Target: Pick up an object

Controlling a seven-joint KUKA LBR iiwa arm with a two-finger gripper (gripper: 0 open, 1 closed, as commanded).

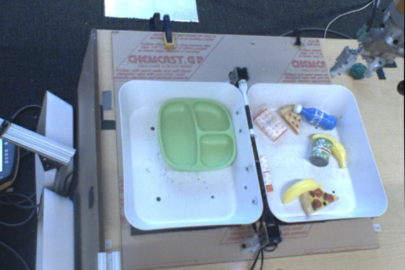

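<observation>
While above bench: jaws (pixel 363 63) well apart from blue bottle (pixel 318 116).

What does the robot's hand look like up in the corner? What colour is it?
The gripper is pale grey metal, built from small blocky parts, with thin fingers sticking out. A teal-green round bit sits at its tip. Above it, a bit of the orange band shows at the picture's edge, and a thin white cable loops beside the arm. It is small and blurry, so finer markings are unreadable.

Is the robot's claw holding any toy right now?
No. The gripper sits above the right bin, open, with nothing between its fingers.
</observation>
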